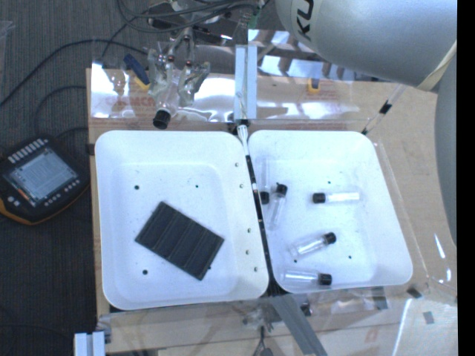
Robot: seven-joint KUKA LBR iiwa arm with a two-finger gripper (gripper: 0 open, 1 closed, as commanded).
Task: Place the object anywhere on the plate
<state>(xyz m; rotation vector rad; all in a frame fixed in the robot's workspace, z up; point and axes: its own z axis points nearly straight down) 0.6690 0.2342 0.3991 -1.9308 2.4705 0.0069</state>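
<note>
Flat ribbed dark plate (179,240) in L bin (119,162); clear black-capped vials (312,244) in R bin (371,162). End effector state: can't tell.

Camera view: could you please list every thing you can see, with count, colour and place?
Bins: 2, white, side by side on the bench.
Plate: 1, dark grey, ridged, flat in the left bin.
Vials: about 5, clear with black caps, lying scattered in the right bin.
Pendant: 1, black and orange with a grey screen, on the floor left of the bins.
Cables: several, black, behind the bins.
Arm: 1, grey, top right, above the bench.
</note>
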